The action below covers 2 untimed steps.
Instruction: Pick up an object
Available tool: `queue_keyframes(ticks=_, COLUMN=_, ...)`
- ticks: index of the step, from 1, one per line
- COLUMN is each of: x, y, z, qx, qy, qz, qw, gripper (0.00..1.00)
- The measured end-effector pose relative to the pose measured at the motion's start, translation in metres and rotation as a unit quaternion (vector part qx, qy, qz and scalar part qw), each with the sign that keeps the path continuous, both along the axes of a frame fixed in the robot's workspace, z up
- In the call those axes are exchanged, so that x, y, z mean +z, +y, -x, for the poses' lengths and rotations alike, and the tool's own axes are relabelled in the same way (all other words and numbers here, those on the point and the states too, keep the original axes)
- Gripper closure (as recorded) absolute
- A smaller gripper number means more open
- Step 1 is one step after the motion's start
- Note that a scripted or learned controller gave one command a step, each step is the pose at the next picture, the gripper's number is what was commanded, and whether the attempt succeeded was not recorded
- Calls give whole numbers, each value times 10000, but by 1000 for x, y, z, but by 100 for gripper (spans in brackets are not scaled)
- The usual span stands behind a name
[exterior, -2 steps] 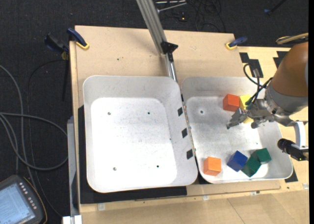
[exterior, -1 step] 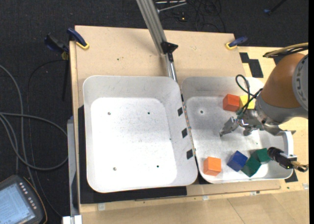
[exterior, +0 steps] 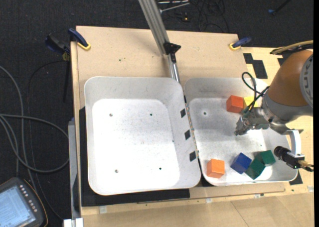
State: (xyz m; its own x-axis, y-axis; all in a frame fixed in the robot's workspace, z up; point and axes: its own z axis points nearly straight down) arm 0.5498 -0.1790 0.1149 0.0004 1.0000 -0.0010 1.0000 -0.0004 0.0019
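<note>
The right bin [exterior: 209, 91] holds several blocks. An orange block [exterior: 235, 104] lies near its far right side, with a bit of a yellow block [exterior: 249, 101] showing just behind it. Along the near edge sit another orange block [exterior: 215, 168], a blue block [exterior: 241, 163] and two green blocks [exterior: 255, 169] [exterior: 267, 157]. My gripper [exterior: 243, 125] hangs low over the bin floor in the right middle, just in front of the far orange block and apart from the near row. The wrist above hides the gripper's tips.
The left bin [exterior: 94, 121] lies beside the right one, and a dark seam with clips [exterior: 185, 121] runs between them. A slanted metal pole [exterior: 154, 17] crosses the back of the bench. The arm's cables [exterior: 251, 89] loop over the right bin's far side.
</note>
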Motion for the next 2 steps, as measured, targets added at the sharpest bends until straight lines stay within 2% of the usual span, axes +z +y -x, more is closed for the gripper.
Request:
queue_keyframes(ticks=1, x=59, y=9, z=-1, qx=16, qy=-28, qz=6, qw=10000, gripper=100)
queue_keyframes(ticks=2, x=117, y=-2, z=-4, qx=11, qy=-32, qz=14, qw=10000, gripper=100)
